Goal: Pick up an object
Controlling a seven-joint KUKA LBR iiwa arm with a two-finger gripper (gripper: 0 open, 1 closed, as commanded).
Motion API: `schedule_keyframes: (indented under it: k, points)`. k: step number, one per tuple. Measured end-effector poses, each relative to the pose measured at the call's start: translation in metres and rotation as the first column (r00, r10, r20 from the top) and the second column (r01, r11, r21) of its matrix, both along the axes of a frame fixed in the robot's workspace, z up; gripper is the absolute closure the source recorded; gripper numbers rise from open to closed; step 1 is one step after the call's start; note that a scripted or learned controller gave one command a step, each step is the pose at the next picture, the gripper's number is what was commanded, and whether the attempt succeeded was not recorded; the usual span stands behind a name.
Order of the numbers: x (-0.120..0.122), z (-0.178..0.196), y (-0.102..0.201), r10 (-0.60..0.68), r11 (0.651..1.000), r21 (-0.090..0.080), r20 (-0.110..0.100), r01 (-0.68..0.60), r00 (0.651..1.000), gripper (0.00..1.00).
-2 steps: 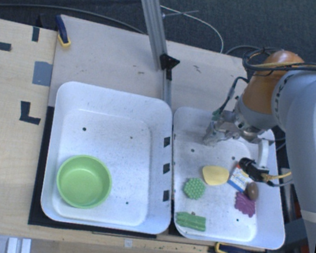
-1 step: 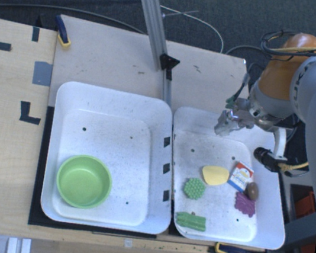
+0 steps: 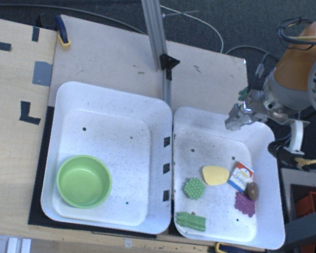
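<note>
Nearest the camera, in the right bin, a green ridged piece is seen lying along the near wall. Just beyond it a round green knobbly object is found, and to its right, close to the bin's right side, a purple toy with a small brown object touching its far edge. A yellow rounded piece is placed slightly farther back, just beside a small white box with red and blue print (the box is tilted and leans toward the brown object). All six things are gathered in the near right part of that bin, well apart from the arm.

In the left bin a green bowl is set upright in the near left corner.

Farther back, the gripper is held above the far edge of the right bin, near its far right corner; nothing is seen between the fingers, and whether they are open or closed cannot be told. Behind it the grey arm with its orange band is seen at the far right, over the pale worktop.
</note>
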State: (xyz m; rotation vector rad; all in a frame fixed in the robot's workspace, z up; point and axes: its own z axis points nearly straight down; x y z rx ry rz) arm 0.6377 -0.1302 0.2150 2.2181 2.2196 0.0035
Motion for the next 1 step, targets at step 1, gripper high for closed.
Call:
schedule_keyframes:
  k: [1]
  points:
    - [0.0009,0.0413,0.0003,0.001,1.0,0.0,0.0,-0.001,1.0,1.0]
